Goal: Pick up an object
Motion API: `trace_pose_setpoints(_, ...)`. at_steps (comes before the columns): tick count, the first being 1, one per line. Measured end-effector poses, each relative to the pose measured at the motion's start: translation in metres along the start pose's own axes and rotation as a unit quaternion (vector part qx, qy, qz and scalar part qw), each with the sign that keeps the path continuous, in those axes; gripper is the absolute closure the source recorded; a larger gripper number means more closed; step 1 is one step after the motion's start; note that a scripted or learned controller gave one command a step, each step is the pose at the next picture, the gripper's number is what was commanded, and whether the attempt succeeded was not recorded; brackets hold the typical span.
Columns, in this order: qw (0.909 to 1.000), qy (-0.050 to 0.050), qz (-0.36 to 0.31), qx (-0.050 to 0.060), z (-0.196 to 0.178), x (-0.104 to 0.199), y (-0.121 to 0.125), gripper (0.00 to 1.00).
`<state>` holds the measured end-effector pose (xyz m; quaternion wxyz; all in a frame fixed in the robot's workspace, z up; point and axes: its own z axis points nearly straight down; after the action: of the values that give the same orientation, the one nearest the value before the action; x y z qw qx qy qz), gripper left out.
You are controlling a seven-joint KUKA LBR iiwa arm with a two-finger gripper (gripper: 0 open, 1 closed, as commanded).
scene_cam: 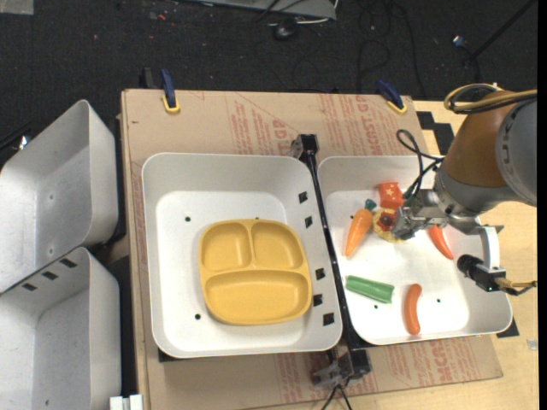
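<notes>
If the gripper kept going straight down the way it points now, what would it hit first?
Probably the small yellow-and-red toy directly beneath the gripper, beside the toy carrot in the right bin; depth is hard to judge.

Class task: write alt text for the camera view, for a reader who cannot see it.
A grey and orange robot arm reaches from the right into the right bin, its gripper low among toy foods: a carrot, a green piece, a sausage. The left bin holds a yellow divided tray.
</notes>
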<state>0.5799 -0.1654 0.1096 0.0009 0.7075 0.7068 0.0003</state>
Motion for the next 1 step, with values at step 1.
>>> trace_pose_setpoints(1, 1.0000, -0.001, 0.001, -0.002, -0.0594, -0.0077, -0.0035, 1.00)
